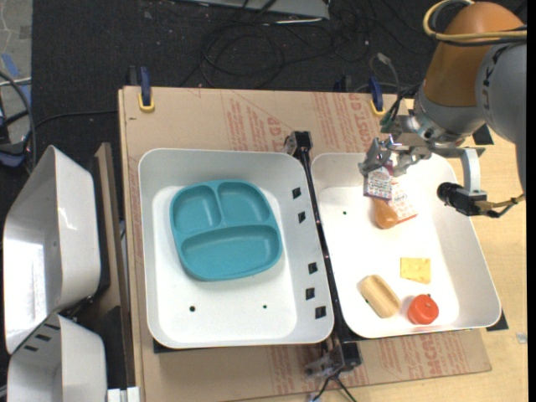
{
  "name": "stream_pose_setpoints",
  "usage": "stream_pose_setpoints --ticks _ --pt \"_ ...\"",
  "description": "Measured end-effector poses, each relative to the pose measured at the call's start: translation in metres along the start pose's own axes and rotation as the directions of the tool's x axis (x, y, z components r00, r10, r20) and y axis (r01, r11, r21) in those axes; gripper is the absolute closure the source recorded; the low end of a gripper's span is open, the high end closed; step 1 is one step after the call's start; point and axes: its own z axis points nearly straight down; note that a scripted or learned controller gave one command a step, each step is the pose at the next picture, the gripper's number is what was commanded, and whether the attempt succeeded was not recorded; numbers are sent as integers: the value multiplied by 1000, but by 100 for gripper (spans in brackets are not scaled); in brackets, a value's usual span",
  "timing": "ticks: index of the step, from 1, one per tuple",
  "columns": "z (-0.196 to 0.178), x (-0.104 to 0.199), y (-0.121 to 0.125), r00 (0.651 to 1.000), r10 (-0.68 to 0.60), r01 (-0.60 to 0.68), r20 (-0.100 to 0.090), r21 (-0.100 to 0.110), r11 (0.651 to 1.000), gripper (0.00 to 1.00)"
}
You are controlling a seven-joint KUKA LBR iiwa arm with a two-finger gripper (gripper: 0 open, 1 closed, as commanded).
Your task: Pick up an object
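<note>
My gripper [390, 162] hangs over the far part of the right bin [469, 249]. A small packet [383, 189] with a white and purple label and an orange lower end dangles from it, its top pinched between the fingers. Nearer the front of that bin lie a yellow cheese-like wedge [415, 270], a tan bread roll [378, 296] and a red tomato-like toy [423, 309]. A teal divided plate [224, 229] rests in the left bin [159, 224].
A black divider strip [316, 241] runs between the two bins. A black cable connector [459, 196] sticks out beside the wrist at the right bin's far right. White tubs [46, 233] stand off the bench to the left.
</note>
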Motion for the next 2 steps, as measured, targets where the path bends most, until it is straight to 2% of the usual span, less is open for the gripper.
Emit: stream_pose_setpoints --ticks 1,2 --pt "-38 0 1 1000 -4 4 0 1 1000 100" --pt "-39 41 -15 1000 -8 8 -3 7 1000 100"
